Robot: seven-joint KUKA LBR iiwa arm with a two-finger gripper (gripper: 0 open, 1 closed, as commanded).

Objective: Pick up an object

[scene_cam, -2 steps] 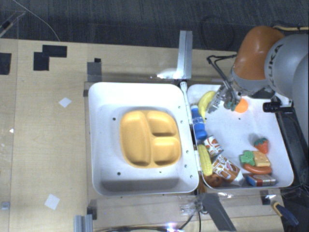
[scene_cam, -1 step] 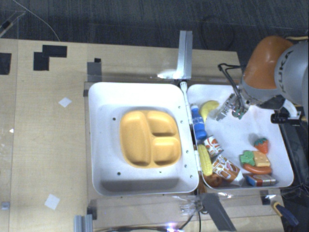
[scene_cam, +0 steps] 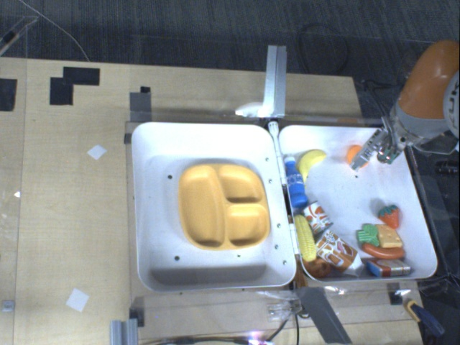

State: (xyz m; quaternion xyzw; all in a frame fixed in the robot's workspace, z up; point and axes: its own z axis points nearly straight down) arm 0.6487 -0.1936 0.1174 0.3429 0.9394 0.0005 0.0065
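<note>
My gripper [scene_cam: 371,152] hangs over the far right part of the right bin [scene_cam: 359,192], under the grey arm with its orange band [scene_cam: 430,85]. A small orange object [scene_cam: 353,154] lies right at the gripper's tip, touching or nearly touching it; I cannot make out whether it is gripped. Other items in this bin are a yellow fruit [scene_cam: 310,162], a blue bottle [scene_cam: 293,182], a corn cob [scene_cam: 305,237], two printed snack packs [scene_cam: 332,249] and a strawberry [scene_cam: 389,213].
A yellow divided tray [scene_cam: 221,205] lies in the left bin [scene_cam: 147,192]. In the right bin's near right corner sit a green piece [scene_cam: 369,233], an orange wedge [scene_cam: 390,237], a sausage [scene_cam: 381,251] and a blue-red item [scene_cam: 387,268]. A metal post [scene_cam: 276,81] rises behind the bins.
</note>
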